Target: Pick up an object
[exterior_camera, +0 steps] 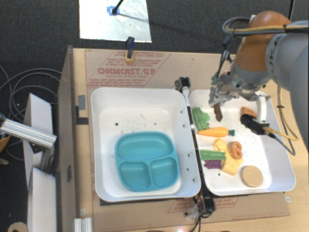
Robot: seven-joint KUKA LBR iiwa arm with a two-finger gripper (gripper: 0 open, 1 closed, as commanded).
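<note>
Two white bins: the left bin [104, 129] and the right bin [285, 170]. One blue tray [145, 161] with three compartments. One carrot [213, 132]. Two green vegetables [200, 116] [211, 154]. One purple piece [213, 164]. One pretzel [235, 149]. One round cookie [252, 176]. One yellow piece [231, 165].

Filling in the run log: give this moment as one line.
arm: over right bin | gripper: above toy food near carrot | grasp: none seen | left bin: blue tray

The hand [217, 111] hangs over the right bin [285, 170] above a carrot [213, 132]; a teal tray [145, 159] lies in the left bin [104, 129].
</note>
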